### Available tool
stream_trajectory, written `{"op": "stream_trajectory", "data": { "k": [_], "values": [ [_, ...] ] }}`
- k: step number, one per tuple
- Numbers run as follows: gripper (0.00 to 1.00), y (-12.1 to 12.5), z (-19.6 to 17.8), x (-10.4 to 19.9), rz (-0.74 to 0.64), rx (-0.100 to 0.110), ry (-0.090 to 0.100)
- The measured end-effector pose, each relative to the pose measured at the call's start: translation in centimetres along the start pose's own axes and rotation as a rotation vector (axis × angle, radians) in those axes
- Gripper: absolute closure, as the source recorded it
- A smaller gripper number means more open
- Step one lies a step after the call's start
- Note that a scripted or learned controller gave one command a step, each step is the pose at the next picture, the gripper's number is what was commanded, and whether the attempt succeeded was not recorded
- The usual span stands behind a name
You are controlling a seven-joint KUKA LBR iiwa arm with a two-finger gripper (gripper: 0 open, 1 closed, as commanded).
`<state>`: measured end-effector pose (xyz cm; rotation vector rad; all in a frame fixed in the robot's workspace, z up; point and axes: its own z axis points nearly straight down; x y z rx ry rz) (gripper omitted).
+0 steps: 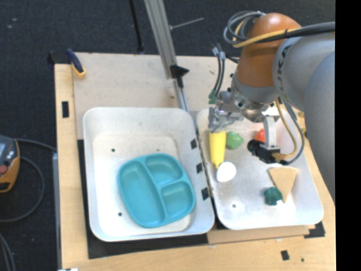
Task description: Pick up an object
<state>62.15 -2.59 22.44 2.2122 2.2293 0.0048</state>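
In the left bin (pixel 96 129) lies one turquoise tray (pixel 156 189) with three compartments, flat on the floor of the bin and well apart from me. My gripper (pixel 220 123) is over the right bin (pixel 307 205), near its upper left corner, and directly under my fingers is the yellow object (pixel 217 147). It is long and smooth, like a small banana or corn, and its upper end touches my fingertips or sits between them; I cannot tell whether my fingers are released or clenched on it. Its lower end touches one white ball (pixel 226 171). Just beside it is one green piece (pixel 233 140). Further right lie one tan wedge (pixel 284 180), one dark green small object (pixel 273 195) and one red piece (pixel 260 135).
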Motion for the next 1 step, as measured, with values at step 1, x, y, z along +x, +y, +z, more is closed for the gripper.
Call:
{"op": "stream_trajectory", "data": {
  "k": [1],
  "values": [
    [1.0, 0.55, -0.48, 6.24, -0.001, 0.001, 0.001]
  ]
}}
